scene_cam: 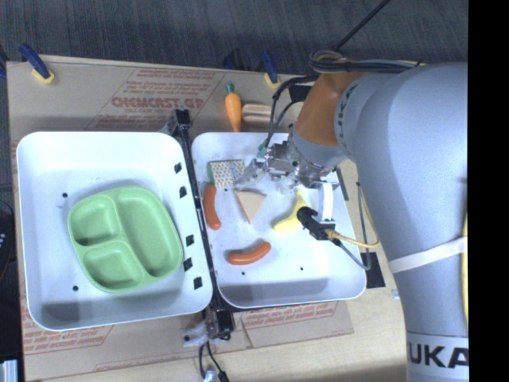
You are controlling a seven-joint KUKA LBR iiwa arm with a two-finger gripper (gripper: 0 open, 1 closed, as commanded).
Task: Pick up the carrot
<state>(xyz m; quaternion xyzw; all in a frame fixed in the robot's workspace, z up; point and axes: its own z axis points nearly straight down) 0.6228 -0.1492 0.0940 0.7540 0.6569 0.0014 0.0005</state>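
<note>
My arm point(406, 173) comes in from the right side and covers a large part of the right bin point(342, 289). My pincer point(274, 165) is low over the far part of this bin, near its back wall. If the pincer is spread or pressed together, I cannot tell, because the wrist hides it and the metal parts are not sharp enough to read. I see nothing pinched in it.

The carrot point(232, 110) is not in any bin. It lies on the cardboard point(151, 94) behind the right bin, just outside the back rim, with its green top pointing away from the bins. Just beside it, on its right, lies a pale wooden piece point(256, 116). The carrot is apart from my pincer, behind it and to the left.

Inside the right bin I see 2 sausages: one sausage point(211, 205) lies along the left wall, and the other sausage point(249, 252) lies nearer the front. Between them and my pincer there is a pale cheese wedge point(251, 207), and a yellow piece point(287, 223) lies just right of it. A small grater point(226, 171) lies near the back left corner.

The left bin point(48, 165) holds a green plate point(123, 235) with 3 sections.
</note>
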